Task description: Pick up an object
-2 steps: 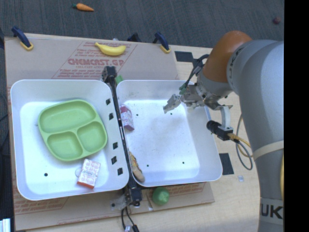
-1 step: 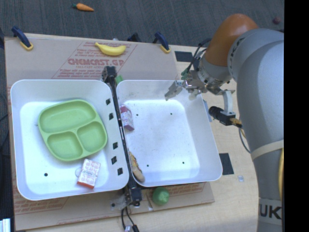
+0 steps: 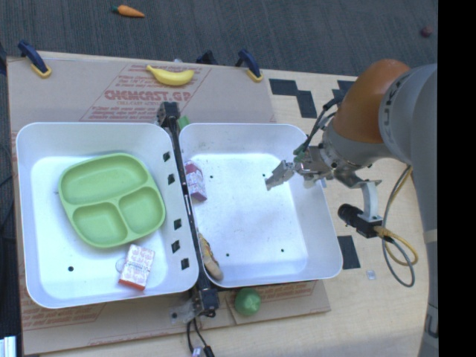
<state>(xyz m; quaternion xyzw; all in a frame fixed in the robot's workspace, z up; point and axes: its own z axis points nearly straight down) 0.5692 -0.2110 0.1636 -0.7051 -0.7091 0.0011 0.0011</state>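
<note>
White bins: two shallow bins side by side on a cardboard sheet; left bin, right bin. The divider where their rims meet serves as landmark below.
Arm: grey with an orange band, reaching in over the right bin's far rim, well right of the divider.
Gripper: low over the right bin's floor, right of the divider, pointing toward it.
Jaws: whether released or clenched cannot be told; nothing is visible between the fingers.
Packet: red and white, in the right bin, just beside the divider at mid-length; apart from the gripper.
Brown item: elongated, tan, in the right bin, lying along the divider near its near end.
Plate: green, three compartments, in the left bin, left of the divider.
Box: small, orange and white, in the left bin, nearer than the plate and left of the divider.
Banana: yellow, on the cardboard beyond the divider's far end.
Ball: green, on the cardboard just past the divider's near end, outside the right bin.
Carrot: orange, on the dark carpet, well beyond the bins.
Clamps: blue and yellow, at the cardboard's far edge.
</note>
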